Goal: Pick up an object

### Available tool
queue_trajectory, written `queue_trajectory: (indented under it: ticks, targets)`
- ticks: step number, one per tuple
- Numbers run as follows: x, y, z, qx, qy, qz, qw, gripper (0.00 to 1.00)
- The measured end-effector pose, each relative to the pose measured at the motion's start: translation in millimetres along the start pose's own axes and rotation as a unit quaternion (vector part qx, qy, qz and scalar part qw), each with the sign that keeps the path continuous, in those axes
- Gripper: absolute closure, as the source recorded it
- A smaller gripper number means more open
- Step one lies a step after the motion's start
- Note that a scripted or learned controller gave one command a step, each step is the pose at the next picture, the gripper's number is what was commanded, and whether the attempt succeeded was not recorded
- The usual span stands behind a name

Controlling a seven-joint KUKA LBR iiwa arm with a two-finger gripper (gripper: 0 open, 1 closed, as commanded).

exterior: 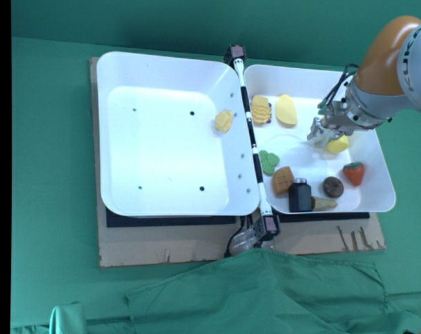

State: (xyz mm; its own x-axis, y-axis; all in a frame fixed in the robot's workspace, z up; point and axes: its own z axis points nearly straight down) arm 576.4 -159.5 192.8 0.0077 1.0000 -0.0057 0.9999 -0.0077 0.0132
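Green cloth (266, 291) bunched at front edge, irrelevant. Gripper (326, 133) is low in the right bin (378, 186), right on top of a small yellow piece (337, 144). Can't tell jaw state, wrist blocks it. No lift visible, so pick looks not done imo. Other candidates nearby: strawberry (354, 173), black bottle (300, 195). Left bin (113, 117) has 1 yellow item (224, 121). Left to do: confirm grasp, raise.

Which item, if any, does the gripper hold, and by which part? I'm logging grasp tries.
Cannot be told. The gripper is down at a small yellow piece in the right bin, touching or just above it.
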Motion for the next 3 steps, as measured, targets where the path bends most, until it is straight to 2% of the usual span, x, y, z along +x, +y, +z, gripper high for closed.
queue_trajectory:
  ticks: [1, 2, 3]
  targets:
    - [0, -6, -46, 0.005, 0.002, -0.002, 1.0, 1.0]
    - [-6, -7, -108, 0.004, 0.001, -0.002, 1.0, 1.0]
    - [-10, -8, -151, 0.005, 0.001, -0.002, 1.0, 1.0]
